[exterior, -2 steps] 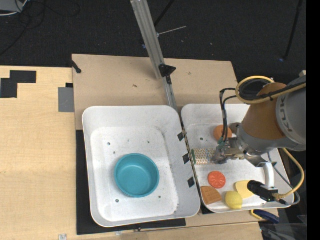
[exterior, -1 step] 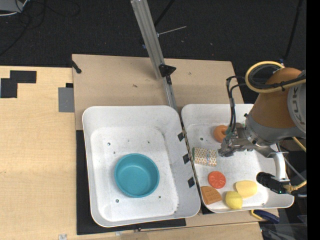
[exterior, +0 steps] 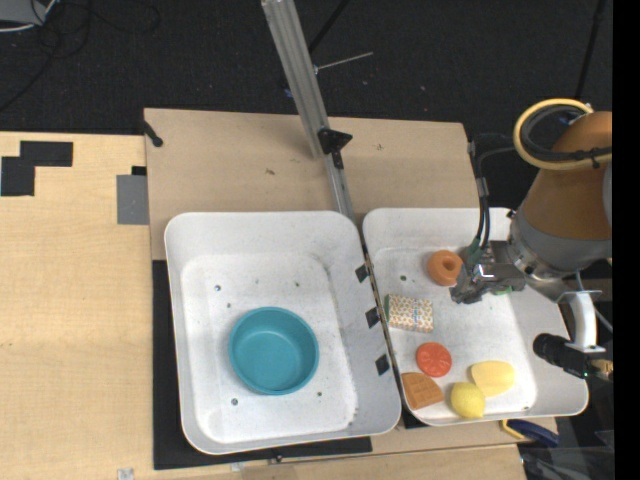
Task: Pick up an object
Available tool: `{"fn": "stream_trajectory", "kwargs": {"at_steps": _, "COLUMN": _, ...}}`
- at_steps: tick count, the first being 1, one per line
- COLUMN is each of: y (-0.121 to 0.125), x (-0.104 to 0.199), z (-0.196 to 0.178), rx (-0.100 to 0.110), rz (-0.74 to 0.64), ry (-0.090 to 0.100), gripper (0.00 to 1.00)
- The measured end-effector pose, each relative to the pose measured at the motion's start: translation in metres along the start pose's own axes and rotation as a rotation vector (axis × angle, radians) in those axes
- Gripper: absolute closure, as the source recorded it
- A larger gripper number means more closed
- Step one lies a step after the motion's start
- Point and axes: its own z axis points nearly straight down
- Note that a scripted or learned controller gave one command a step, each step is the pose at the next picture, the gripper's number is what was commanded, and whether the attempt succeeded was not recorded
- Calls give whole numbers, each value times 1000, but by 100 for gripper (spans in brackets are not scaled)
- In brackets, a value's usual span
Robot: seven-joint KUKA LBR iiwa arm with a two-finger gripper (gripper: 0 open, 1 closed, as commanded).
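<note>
The gripper [exterior: 468,290] hangs over the right bin [exterior: 540,396], near its upper middle part, and the arm [exterior: 565,193] comes to it from the right side. The gripper is dark and small in the view, so I cannot tell how its jaws stand, and I see no object between them.

Just beside the gripper, on its left and a little higher, lies an orange ring-shaped toy [exterior: 444,267], like a small doughnut. It is round, so it has no clear long axis; it lies flat or nearly flat on the bin floor. Whether the gripper touches it I cannot tell.

Below and left of the gripper lies a small patterned packet [exterior: 410,313], rectangular, with its long side going nearly left to right. Further down is a red round disc [exterior: 433,359], and under it a brown wedge-shaped piece [exterior: 421,391] near the lower left corner of the bin. To the right of these are two yellow objects, a paler yellow piece [exterior: 493,376] and a brighter yellow ball-like piece [exterior: 466,400], touching each other or nearly so.

The left bin [exterior: 200,258] holds a blue bowl [exterior: 274,349], standing upright with its opening upward, in the lower middle part.
</note>
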Motion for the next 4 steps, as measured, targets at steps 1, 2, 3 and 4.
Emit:
{"fn": "stream_trajectory", "kwargs": {"at_steps": 1, "y": 1, "x": 0, "z": -52, "rx": 0, "rz": 0, "ry": 0, "gripper": 100}}
{"fn": "stream_trajectory", "kwargs": {"at_steps": 2, "y": 23, "x": 54, "z": -37, "rx": 5, "rz": -4, "ry": 1, "gripper": 100}}
{"fn": "stream_trajectory", "kwargs": {"at_steps": 3, "y": 50, "x": 101, "z": -26, "rx": 6, "rz": -4, "ry": 1, "gripper": 100}}
{"fn": "stream_trajectory", "kwargs": {"at_steps": 4, "y": 64, "x": 150, "z": -12, "rx": 6, "rz": -3, "ry": 1, "gripper": 100}}
